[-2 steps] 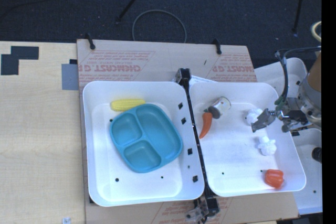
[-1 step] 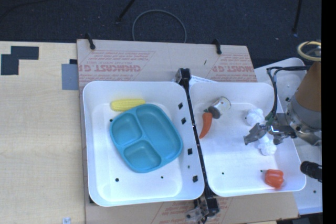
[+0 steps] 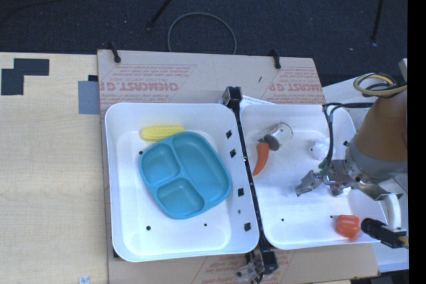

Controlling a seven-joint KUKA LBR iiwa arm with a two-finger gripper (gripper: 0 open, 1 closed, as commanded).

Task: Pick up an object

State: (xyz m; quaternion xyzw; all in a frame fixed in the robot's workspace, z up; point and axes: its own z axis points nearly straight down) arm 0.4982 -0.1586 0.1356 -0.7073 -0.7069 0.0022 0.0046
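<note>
Carrot (image 3: 261,156) lies just left of my gripper (image 3: 307,184), in the right bin (image 3: 293,236) near the divider. My jaws look slightly parted, holding nothing. It seems light, stiff and smooth; I'd grasp across its thick middle.

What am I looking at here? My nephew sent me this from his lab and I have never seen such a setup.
This is one picture from a camera fixed above a bench, looking down at a slant. Two shallow white bins sit side by side. In the left bin lie a blue divided plate and a yellow toy corn cob just beyond it. The right bin holds an orange toy carrot, a small silver cup on its side beside it, and an orange-red toy near the front corner. The grey shape coming in from the right is a robot arm; its two-finger gripper hangs over the right bin's middle. Nothing shows between its fingers, so it holds nothing yet.
</note>
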